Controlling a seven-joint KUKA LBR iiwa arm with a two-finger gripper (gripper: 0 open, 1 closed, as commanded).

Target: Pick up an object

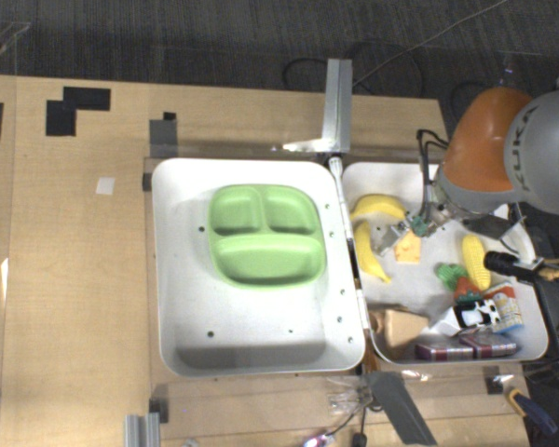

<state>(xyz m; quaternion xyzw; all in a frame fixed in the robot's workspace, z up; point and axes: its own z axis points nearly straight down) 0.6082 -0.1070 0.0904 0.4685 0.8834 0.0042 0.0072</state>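
Note:
My gripper (pixel 391 237) is low in the right bin (pixel 540 343), at its upper left part. It sits between two yellow bananas, one curved above it (pixel 378 208) and one lying along the bin's left wall (pixel 368 254). A small yellow cheese wedge (pixel 408 249) lies just right of the gripper's tip. A yellow corn cob (pixel 475 259) lies further right. The arm's orange band (pixel 480 147) hangs over the bin's upper right corner. Whether anything is held cannot be made out.
The left bin (pixel 182 333) holds a green divided plate (pixel 265 233). In the right bin's lower part lie a green toy (pixel 450 274), a black-and-white patterned item (pixel 480 313), a brown box (pixel 401 328) and a dark purple pack (pixel 466 348). A metal post (pixel 338 101) stands behind the bins.

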